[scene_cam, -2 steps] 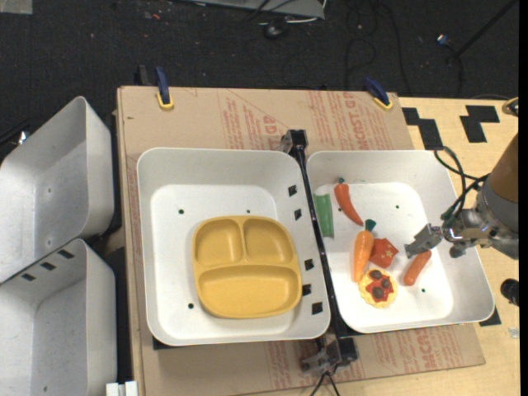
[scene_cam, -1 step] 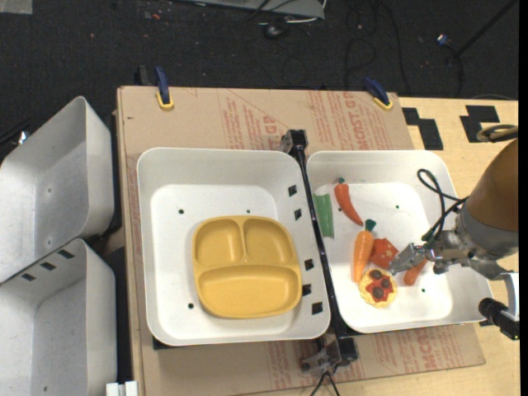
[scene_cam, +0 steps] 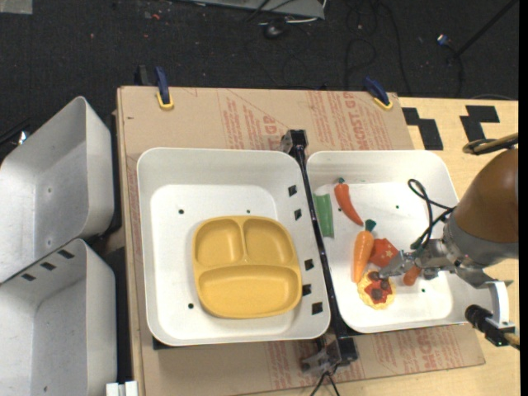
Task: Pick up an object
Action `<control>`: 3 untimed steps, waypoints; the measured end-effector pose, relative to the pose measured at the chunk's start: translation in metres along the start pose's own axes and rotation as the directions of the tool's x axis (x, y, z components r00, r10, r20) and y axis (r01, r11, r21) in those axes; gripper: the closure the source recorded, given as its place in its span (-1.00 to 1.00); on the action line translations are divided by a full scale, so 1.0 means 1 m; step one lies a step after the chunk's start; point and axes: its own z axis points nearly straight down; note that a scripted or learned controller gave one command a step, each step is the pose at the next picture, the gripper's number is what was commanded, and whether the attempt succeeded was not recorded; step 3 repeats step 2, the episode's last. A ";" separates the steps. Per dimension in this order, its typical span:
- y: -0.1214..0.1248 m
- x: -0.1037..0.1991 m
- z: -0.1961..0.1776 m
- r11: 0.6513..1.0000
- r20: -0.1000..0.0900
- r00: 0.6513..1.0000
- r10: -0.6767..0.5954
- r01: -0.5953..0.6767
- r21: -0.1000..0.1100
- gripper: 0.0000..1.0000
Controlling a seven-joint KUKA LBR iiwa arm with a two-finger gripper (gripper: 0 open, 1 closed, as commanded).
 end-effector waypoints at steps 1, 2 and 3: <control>0.001 0.000 -0.011 1.000 0.000 1.000 -0.001 0.001 -0.002 1.00; -0.002 -0.010 -0.062 1.000 0.002 1.000 -0.001 0.001 0.000 1.00; -0.002 -0.010 -0.062 1.000 0.002 1.000 -0.001 0.001 0.000 1.00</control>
